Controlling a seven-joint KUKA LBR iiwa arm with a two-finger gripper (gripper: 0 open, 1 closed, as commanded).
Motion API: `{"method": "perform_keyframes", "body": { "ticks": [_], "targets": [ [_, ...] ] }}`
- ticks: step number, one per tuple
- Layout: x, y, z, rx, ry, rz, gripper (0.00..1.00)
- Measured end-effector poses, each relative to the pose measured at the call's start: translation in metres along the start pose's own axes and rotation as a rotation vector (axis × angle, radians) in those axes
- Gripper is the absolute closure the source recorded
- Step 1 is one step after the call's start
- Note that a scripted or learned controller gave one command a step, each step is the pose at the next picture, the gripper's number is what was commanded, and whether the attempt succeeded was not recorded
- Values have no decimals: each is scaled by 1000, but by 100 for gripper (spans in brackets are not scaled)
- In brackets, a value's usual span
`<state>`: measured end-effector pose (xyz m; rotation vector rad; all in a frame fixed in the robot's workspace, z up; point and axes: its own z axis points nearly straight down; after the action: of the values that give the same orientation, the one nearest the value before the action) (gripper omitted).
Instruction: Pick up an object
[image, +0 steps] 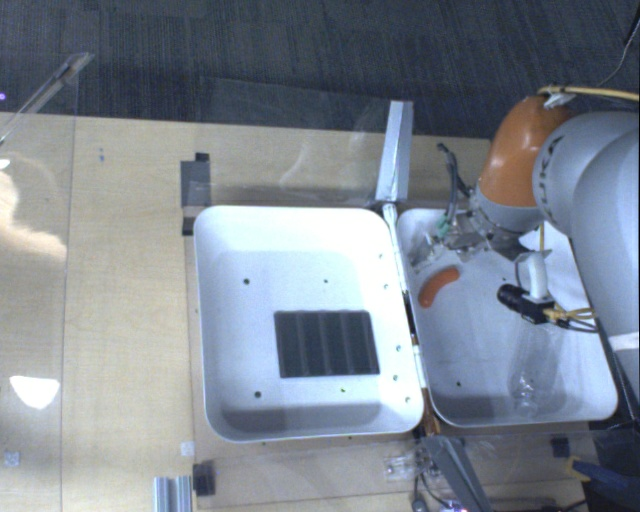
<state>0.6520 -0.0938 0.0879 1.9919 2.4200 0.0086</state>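
An orange, sausage-shaped object lies in the right bin, near that bin's upper left corner and close to the wall it shares with the left bin. It rests tilted, its upper end pointing toward the arm. Just above and to the right of it is the gripper, a small cluster of metal and dark parts low over the bin floor; whether it touches the orange object cannot be told, and the object does not show between the jaws. Whether the jaws are apart or together cannot be made out at this size.

Behind the gripper comes the arm, grey with its orange band, reaching in from the right. A faint clear item lies near the right bin's lower right corner.

The left bin holds 1 dark ribbed rectangular piece flat on its floor. Both bins sit side by side on the pale wooden worktop.
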Motion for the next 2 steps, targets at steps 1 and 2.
{"method": "perform_keyframes", "body": {
  "ticks": [1,2],
  "targets": [
    [9,-59,-2,-1,0,116,0],
    [10,-56,-15,-11,-1,114,100]
  ]
}}
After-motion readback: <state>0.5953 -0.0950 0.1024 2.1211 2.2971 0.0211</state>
